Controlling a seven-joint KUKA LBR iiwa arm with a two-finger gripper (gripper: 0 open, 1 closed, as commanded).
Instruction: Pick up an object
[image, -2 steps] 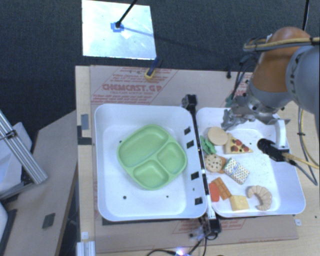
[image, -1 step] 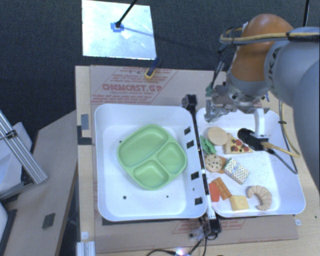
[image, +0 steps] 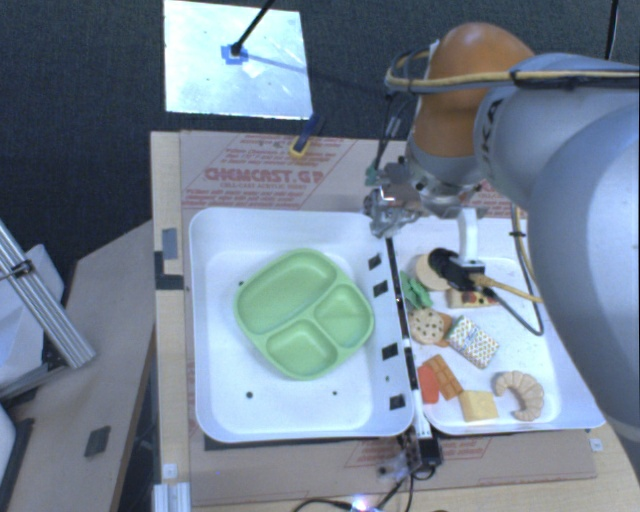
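Small toy foods are seen in the right bin (image: 556, 358), in the lower right of the frame, and any one of them could be picked up. A tan curved croissant (image: 522, 393) is laid nearest the bottom right corner. Just left of it, a yellow block (image: 478, 405) is set, and an orange piece (image: 437, 378) is placed beside that, close to the wall between the bins. Higher up, a round cookie (image: 428, 325) with dark dots is found, with a white patterned block (image: 472, 342) touching or almost touching its right side. Above these, a green leafy piece (image: 414, 291) and a flat round tan piece (image: 432, 270) are seen. The gripper (image: 383, 212) is held over the top end of the wall between the two bins, above the middle of the frame; whether it is open or closed cannot be told, and nothing is seen in its hold. The big grey arm (image: 565, 130) is stretched across the upper right, and the far corner of the right bin is hidden by it. The left bin (image: 215, 300) is taken up by a light green plate (image: 303, 313) with three parts. Both bins are set on a brown worktop (image: 265, 175) with red letters printed on it.
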